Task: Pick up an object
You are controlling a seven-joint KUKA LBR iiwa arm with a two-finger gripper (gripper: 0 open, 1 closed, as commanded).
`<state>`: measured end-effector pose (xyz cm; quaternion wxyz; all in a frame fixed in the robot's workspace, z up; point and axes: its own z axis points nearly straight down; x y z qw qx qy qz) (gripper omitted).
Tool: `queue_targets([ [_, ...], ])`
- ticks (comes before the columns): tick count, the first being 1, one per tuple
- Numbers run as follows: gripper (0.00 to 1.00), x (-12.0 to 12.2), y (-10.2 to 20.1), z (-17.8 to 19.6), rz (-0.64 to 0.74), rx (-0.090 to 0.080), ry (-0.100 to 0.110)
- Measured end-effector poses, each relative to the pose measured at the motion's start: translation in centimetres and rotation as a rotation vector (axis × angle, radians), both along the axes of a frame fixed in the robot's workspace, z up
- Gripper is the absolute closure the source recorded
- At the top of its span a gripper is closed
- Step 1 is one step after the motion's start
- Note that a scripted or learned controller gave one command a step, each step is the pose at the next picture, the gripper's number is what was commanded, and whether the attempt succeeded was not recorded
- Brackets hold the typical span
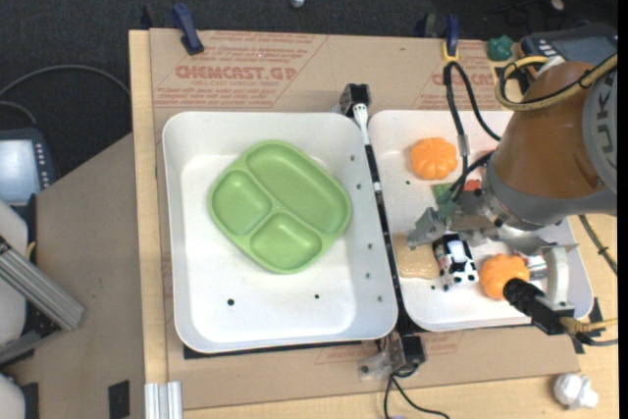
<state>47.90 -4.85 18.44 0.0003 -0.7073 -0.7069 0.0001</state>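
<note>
left bin (186,211): green divided plate (280,206) | right bin (392,137): orange pumpkin (433,158), arm (549,152), pincer (453,262) possibly over black-and-white toy (455,258)

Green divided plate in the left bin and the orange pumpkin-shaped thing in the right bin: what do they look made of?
The green divided plate looks like moulded plastic with a matte finish: uniform colour, soft rounded compartment ridges. The orange pumpkin-shaped thing looks like soft plastic or rubber, judging by its smooth ribbed lobes and dull sheen; which one is unclear.

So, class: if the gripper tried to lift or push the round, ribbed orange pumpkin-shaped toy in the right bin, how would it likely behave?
The round, ribbed orange pumpkin-shaped toy would probably roll when nudged, given its rounded shape. It looks small and toy-like, so likely light. Its curved sides may slip out of a two-finger pinch unless gripped across the middle.
</note>
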Motion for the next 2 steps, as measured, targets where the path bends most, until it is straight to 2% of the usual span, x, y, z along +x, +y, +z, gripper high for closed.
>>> queue_targets([
  [1,0.0,0.1,-3.9,-8.4,-0.001,-0.005,-0.008],
  [2,0.0,0.3,1.9,3.8,0.009,0.001,-0.014],
])
